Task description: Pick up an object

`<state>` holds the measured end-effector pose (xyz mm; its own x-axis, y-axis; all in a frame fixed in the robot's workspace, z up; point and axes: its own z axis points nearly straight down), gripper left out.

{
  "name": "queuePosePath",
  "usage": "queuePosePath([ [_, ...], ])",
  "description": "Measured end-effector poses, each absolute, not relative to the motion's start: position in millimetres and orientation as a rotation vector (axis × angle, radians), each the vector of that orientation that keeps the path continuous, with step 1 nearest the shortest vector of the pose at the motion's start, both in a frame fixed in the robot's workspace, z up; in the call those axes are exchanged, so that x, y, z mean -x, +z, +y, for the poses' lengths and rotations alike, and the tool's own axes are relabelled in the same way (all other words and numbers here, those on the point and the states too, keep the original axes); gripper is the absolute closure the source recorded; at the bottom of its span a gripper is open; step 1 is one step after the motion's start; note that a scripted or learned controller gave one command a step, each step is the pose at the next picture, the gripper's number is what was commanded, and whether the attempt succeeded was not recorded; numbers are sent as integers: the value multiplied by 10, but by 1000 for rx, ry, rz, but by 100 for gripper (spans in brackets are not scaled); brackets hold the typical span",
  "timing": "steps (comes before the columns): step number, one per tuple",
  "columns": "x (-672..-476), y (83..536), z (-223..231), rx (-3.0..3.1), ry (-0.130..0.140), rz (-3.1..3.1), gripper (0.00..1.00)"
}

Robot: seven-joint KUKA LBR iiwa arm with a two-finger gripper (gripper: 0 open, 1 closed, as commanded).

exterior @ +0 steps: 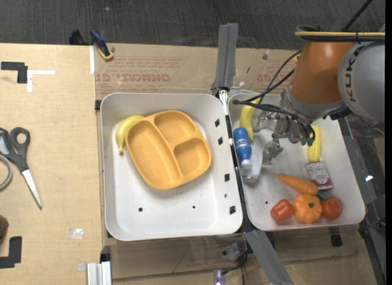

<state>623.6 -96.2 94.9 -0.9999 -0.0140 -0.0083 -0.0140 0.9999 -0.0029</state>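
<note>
**Inspector:** Where is the arm (pixel 340 75) sitting at this moment?

**Assistant:** It is reaching in from the right, with its orange band over the far end of the right bin (pixel 349 173). The gripper (pixel 283 140) is hanging low inside that bin, with metal parts pointing down toward the floor of it. Nothing is showing between the fingers, but whether they are spread or closed cannot be told from this angle.

**Inspector:** And the objects within reach?

**Assistant:** A blue-capped bottle (pixel 244 152) is lying along the left wall of the right bin, cap toward the far end and clear body toward the near end. It is sitting just beside the gripper, on its left. A yellow banana (pixel 246 119) is curving at the far left corner. A second yellow piece (pixel 314 144) is lying to the gripper's right, partly covered by it. A red-and-white sachet (pixel 319 174) is resting below that. An orange carrot (pixel 298 184) is lying slantwise, and near the front rim a small orange pumpkin (pixel 307 208) is sitting between two red tomatoes (pixel 282 210).

**Inspector:** The left bin (pixel 122 210)?

**Assistant:** It is bearing a yellow three-compartment plate (pixel 168 149), tilted, with another banana (pixel 125 130) lying against its far left edge. Scissors (pixel 23 164) are lying on the bench, well apart.
</note>
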Motion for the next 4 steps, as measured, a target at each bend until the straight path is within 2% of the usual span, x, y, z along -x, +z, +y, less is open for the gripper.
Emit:
queuePosePath([
  [1, -6258, 951, -930, 61, -5, 3133, 0],
  [2, -6138, 930, -942, -25, 0, 3138, 0],
  [3, -5905, 928, -974, -222, 0, 3131, 0],
  [4, -5773, 924, -982, -262, 0, 3128, 0],
])
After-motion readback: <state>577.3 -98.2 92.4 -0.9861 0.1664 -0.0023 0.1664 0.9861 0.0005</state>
